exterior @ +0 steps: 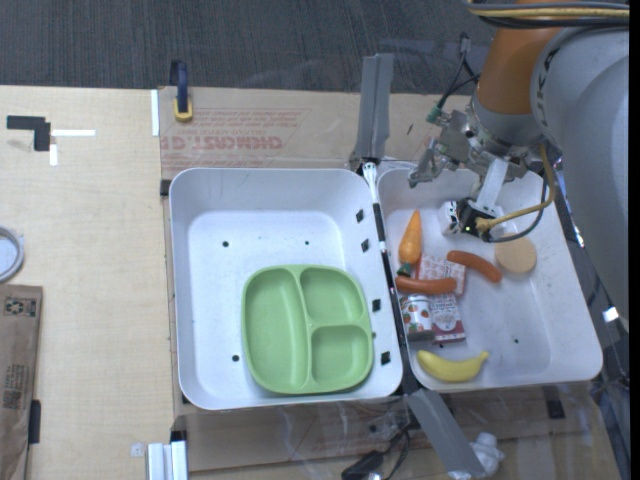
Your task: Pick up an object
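A grey KUKA arm reaches in from 3 o'clock over the desk (90, 268), its claw (431, 168) poised above the 11 o'clock corner of the right bin (560, 363). At this slant it cannot be told whether the claw is apart or together, and nothing is seen held in it.

The pickable things all lie in that right bin. An orange carrot (411, 238) stands on end along the 9 o'clock wall, nearest the claw. A red sausage (473, 265) lies near the centre, with a round beige biscuit (516, 257) just beside it at 3 o'clock. A second sausage (427, 285) rests against a small printed packet (441, 268), and a strawberry-print packet (433, 318) sits just below them. A yellow banana (452, 365) lies at 6 o'clock, near the front wall. The left bin (200, 268) carries only a green divided plate (308, 328).

The step in hand appears to be the approach, with no grasp made yet. The carrot looks the likeliest target, but it hugs the wall, so the claw would do best to straddle its narrow width with room on the wall side. The sausage near the centre, clear on both sides, looks the safer pick; the flat packets seem hard to pinch.
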Tool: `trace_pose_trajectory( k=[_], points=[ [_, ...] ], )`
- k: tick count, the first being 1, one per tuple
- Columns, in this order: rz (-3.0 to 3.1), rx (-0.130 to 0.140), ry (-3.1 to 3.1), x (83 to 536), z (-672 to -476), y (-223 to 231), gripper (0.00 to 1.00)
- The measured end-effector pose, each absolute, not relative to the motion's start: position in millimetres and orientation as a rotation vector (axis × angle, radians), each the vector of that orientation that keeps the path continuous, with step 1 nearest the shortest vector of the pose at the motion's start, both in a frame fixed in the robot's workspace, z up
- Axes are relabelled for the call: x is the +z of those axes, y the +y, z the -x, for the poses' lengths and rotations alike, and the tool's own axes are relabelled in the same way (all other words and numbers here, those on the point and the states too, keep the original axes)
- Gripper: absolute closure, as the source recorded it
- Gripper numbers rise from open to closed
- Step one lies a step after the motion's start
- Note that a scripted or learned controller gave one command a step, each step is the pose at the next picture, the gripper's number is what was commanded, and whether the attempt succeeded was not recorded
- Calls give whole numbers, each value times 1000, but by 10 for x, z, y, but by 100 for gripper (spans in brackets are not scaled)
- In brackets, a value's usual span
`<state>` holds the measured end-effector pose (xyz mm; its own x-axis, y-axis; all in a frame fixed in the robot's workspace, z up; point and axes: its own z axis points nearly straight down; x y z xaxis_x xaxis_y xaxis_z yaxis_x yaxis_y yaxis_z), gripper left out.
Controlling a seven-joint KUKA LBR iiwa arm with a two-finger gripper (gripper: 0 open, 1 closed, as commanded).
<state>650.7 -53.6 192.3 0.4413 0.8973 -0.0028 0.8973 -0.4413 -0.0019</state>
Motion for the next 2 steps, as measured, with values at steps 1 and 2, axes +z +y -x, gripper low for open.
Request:
trace_pose_trajectory(
  k=[1, 2],
  points=[
    [2486, 3, -1920, 1001, -6407, -1052, 0],
    [2178, 1, -2264, 920, -6062, -1856, 0]
  ],
)
